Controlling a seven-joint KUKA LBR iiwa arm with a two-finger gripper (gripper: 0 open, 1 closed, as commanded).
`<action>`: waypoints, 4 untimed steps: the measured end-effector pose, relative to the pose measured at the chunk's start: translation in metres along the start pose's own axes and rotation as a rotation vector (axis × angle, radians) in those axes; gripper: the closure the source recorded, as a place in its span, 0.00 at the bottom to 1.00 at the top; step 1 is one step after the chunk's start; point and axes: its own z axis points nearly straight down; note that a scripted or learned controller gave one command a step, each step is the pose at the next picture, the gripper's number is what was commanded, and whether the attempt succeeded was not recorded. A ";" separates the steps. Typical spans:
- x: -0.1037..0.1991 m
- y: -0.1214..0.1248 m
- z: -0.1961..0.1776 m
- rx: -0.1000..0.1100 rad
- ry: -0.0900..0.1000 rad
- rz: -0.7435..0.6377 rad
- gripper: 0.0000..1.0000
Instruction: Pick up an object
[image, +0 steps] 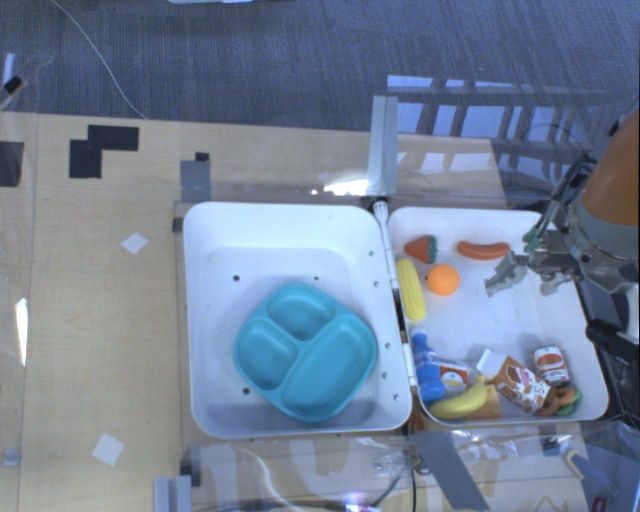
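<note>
Gripper (527, 274) over right bin (500, 330), near its right rim, fingers spread, nothing between them. Candidate picks all in right bin: sausage (483, 250) and strawberry (421, 248) along back wall, orange (443, 280) just in front of them, corn (409, 289) lying against left wall. Front edge crowded: banana (461, 402), blue bottle (427, 368), snack box (519, 385), small can (550, 364), white block (489, 361), several touching or overlapping. Left bin (290, 240) carrying teal plate (305, 350) toward its front; not an easy pinch, flat and wide. Likely failure modes: closing on bare floor, since patch under fingers looks vacant; orange rolling off on contact; corn too tight to wall for a finger to drop beside it; front pile yielding a double grab or a shove instead of a grip; can tipping if hit off-centre. Also risk of a finger clipping right rim or front-right corner on descent, arm entering from that side. Best open room: middle of right bin, between orange and front pile, clear for descent and for lateral approach. Sausage probably safest target: isolated, slim, room on its front side, though back wall close behind it, so better to straddle across its short axis. Little slack near any wall; more toward bin centre.
</note>
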 end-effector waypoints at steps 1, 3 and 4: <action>-0.067 -0.040 -0.035 -0.002 -0.002 0.120 0.00; -0.043 -0.047 0.135 -0.017 -0.006 -0.294 0.00; -0.057 0.010 0.116 -0.003 -0.001 0.031 0.00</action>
